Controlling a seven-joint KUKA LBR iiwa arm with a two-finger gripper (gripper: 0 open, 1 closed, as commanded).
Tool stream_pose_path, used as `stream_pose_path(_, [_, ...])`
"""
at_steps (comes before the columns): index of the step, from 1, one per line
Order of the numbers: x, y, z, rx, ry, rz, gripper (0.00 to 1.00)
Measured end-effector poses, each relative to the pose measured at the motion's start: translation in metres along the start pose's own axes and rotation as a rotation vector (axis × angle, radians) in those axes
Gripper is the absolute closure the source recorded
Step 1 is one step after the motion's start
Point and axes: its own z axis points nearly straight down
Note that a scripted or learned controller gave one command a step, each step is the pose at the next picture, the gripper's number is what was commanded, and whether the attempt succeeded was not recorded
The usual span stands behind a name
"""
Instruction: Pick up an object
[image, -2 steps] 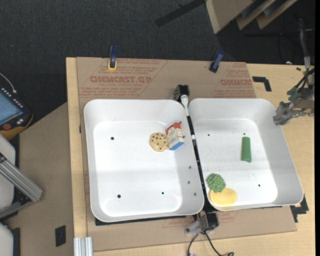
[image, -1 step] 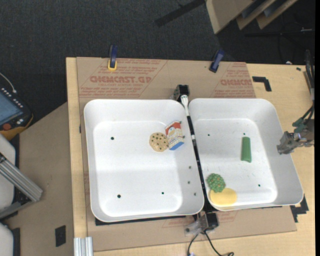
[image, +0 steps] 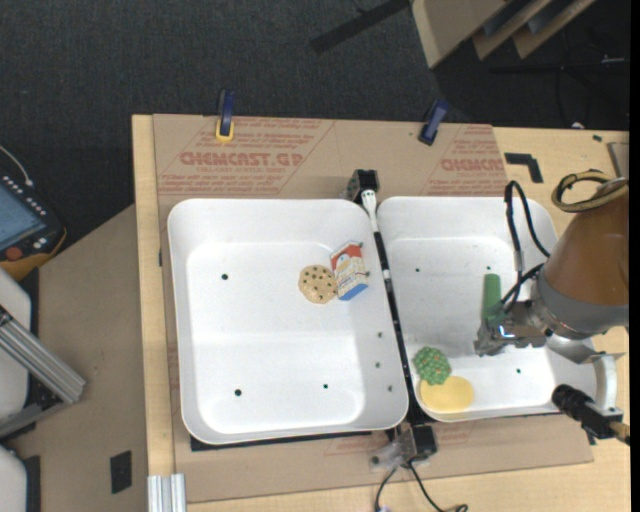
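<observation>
- The grey arm with its orange band (image: 590, 250) reaches in from the right over the right shallow white bin (image: 450, 215).
- The two-finger gripper (image: 493, 338) sits low in that bin, touching or just over the lower end of a slim green stick-shaped object (image: 492, 296); whether it grips the stick cannot be told, nor its state.
- Near the bin's front edge lie a green knobbly leafy-looking piece (image: 432, 364) and a flat pale yellow oval piece (image: 447, 395), touching each other.
- The left shallow white bin (image: 200, 330) holds a round brown-speckled cookie (image: 316, 283) just beside a small red, white and blue carton (image: 349, 272).
- Judgement: the green stick is the likely target. A sound grasp calls for centring across its narrow width, closing fully, then lifting straight up, clear of the bin wall.
</observation>
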Motion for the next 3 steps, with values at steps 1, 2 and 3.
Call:
stream_pose_path(1, [-0.013,0.004,-0.122,-0.030,-0.012,0.002,1.00])
stream_pose_path(2, [0.035,0.001,0.035,-0.003,-0.001,0.000,1.00])
stream_pose_path(3, [0.087,0.003,-0.191,-0.036,-0.007,-0.005,1.00])
